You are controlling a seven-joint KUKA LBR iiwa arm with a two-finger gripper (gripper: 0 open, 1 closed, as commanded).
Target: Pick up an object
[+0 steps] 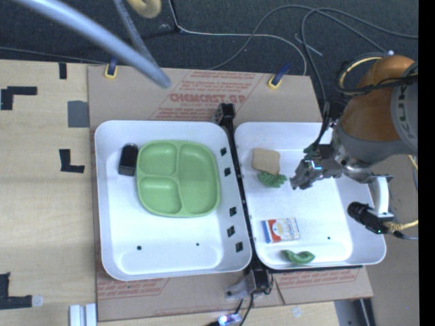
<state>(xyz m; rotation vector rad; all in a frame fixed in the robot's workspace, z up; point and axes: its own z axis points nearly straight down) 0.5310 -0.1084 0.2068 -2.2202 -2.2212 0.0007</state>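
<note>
Nearest the lens, a small green piece lies by the front wall of the right bin, with a red, white and blue card just behind it. Farther back in that bin sit a tan block and a green leafy item, touching or nearly so; the gripper hangs just right of the leafy item, nothing seen between its fingers, spread or closed cannot be told. Left bin: green divided plate, small black object at its left edge.
</note>
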